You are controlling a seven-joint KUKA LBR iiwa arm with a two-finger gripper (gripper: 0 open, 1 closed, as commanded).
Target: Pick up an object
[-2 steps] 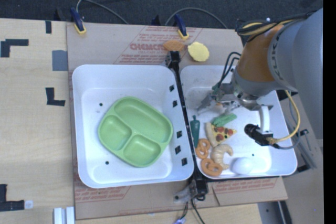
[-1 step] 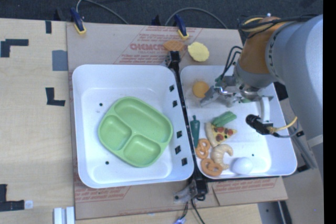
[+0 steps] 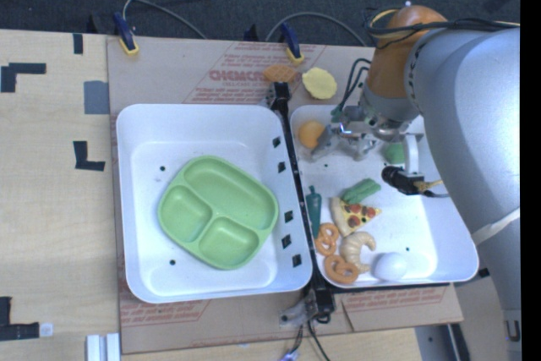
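- gripper (image 3: pixel 348 137) sits low in the far part of the right bin (image 3: pixel 439 262), with the wrist right over it. i can't tell from this angle whether it's spread or closed, and i see nothing clearly held in it.
- nearest candidate is the orange round piece (image 3: pixel 311 134), just beside the gripper and close to the bin's inner wall.
- pale green piece (image 3: pixel 394 153) lies just on the gripper's other side, partly tucked under the wrist.
- the rest of the load is toward the near end: dark green block (image 3: pixel 362 189), pizza slice (image 3: pixel 356 216), croissant (image 3: pixel 357 244), pretzels (image 3: pixel 326 241), white egg shape (image 3: pixel 390 266), and a slim green pepper (image 3: pixel 314 207) along the inner wall.
- yellow round piece (image 3: pixel 319 84) is on the cardboard beyond the bin. i'd treat it as out of play.
- left bin (image 3: pixel 135 182) holds a green divided plate (image 3: pixel 218 211).
- my read: we're at the grasp attempt, down at object level, with nothing lifted yet.
- next move calls for centring over one piece, most likely the orange one, then closing before any lift.
- risk as i see it: the orange piece looks round and sits near the wall, so an off-centre close could push it away instead of catching it.
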